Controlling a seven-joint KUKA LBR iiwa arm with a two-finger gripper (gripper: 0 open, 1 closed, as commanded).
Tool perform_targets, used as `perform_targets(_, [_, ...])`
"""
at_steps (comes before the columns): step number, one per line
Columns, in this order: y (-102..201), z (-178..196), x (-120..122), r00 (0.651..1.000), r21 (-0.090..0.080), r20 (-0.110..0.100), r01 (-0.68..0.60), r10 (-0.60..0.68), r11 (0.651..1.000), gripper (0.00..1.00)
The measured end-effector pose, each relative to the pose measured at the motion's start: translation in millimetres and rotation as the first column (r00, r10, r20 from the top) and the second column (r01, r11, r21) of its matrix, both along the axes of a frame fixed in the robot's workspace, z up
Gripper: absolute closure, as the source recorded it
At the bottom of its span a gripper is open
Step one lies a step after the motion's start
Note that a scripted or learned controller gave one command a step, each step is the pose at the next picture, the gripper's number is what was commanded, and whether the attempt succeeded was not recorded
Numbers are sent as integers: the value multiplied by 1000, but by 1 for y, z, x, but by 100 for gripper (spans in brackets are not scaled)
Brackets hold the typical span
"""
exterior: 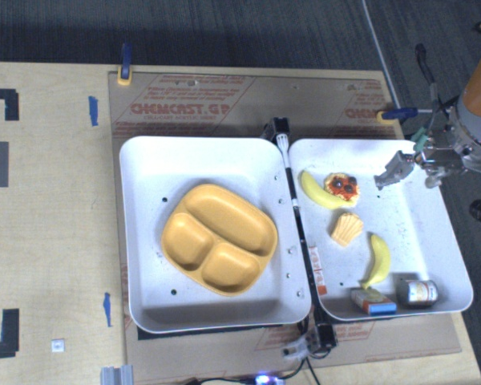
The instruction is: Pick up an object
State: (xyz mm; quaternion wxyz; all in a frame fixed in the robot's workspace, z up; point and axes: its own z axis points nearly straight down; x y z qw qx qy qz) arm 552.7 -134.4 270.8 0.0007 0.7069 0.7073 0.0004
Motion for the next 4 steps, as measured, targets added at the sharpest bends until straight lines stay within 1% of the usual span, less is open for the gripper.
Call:
perform_targets(1, [2, -158, -3, 1000, 1, -2, 1, -1, 1000, 0])
perform_targets(2, [20, -185, -73, 1000, 1, 0, 1, -1, 1000, 0])
perform_targets(3, [18, -174, -70, 1000, -3, 9, 2, -2, 1000, 100])
perform_targets(4, [127, -86, -53, 1000, 1, 0, -1, 1, 1000, 100])
